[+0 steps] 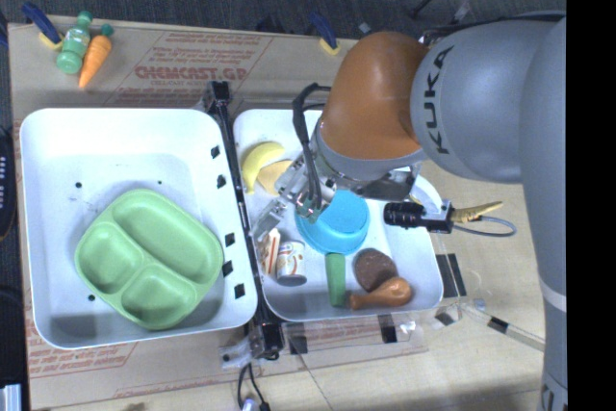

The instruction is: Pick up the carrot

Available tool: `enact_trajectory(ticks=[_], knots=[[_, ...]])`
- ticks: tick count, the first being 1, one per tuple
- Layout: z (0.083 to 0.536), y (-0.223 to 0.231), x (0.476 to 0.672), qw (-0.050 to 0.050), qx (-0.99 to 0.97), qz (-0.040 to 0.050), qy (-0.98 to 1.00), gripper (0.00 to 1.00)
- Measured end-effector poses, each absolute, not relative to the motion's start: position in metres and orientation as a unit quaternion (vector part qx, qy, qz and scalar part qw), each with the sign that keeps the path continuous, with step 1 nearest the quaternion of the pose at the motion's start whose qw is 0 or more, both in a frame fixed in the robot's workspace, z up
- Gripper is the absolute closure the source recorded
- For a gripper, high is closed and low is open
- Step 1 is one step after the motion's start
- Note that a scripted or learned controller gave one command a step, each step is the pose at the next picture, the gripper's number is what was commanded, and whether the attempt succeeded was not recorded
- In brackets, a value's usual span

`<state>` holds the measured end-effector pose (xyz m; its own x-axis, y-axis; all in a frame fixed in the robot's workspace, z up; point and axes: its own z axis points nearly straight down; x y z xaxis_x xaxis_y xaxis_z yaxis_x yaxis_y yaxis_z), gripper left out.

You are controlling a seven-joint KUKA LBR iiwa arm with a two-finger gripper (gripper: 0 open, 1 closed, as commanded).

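The carrot (pixel 93 60) lies on the worktop (pixel 173 63) beyond the left bin (pixel 43 168), at the far left corner beside a green bottle (pixel 72 48). My claw (pixel 289 197) hangs low in the right bin (pixel 423 265), well apart from it, among a blue cup (pixel 337 221), a banana (pixel 258 159) and a drumstick (pixel 383 292). How wide it stands, I cannot tell. A green divided plate (pixel 149 255) sits in the left bin.

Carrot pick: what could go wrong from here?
1. The carrot lies outside both bins, on the board at the far left beside a green bottle, while the arm works over the right bin. It may grab the wrong thing.
2. The right bin is crowded: blue cup, banana, can, drumstick. A descent could knock these.
3. Carrot and bottle touch, so a grasp could catch both.
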<state>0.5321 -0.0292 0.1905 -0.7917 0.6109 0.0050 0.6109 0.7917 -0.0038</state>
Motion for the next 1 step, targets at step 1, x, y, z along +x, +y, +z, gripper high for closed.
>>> enact_trajectory(ticks=[1], knots=[[0.1921, -0.0772, 0.5651, 0.000, -0.332, 0.0024, -0.943, 0.00]])
